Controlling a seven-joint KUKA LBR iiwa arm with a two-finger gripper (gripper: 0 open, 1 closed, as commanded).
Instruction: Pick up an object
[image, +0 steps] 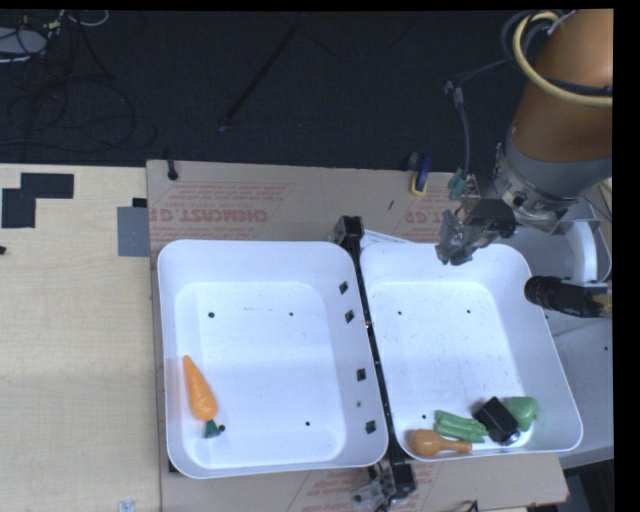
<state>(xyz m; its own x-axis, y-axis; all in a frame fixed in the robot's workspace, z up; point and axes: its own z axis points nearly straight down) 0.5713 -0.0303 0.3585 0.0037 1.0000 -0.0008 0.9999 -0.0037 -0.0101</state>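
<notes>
The gripper (458, 246) hangs over the far right corner of the right bin (455, 330). It looks small and dark from here, and nothing shows between its tips. I cannot tell if it is open or closed. Above it sits the arm (560, 100), with its big orange band and a grey wrist below that.

The right bin is white and shallow. 4 things lie close together in its near right corner, well apart from the gripper. A toy orange pear shape (437, 443) lies lowest, by the near wall of the right bin. Just beside it is a green pea pod toy (458, 426). A small black block (497, 420) sits next, tilted, touching the pod. A pale green toy (521, 409) peeks out behind the black block, by the right wall.

The left bin (260, 270) is white too and sits side by side with the right bin. A black strip with clips runs between the 2 bins. A toy carrot (199, 391) lies in the near left corner of the left bin, with its dark green top pointing to the near wall.

Both bins rest on a sheet of brown cardboard (280, 205) with red letters. A pale wood bench top (70, 330) lies left of the left bin.
</notes>
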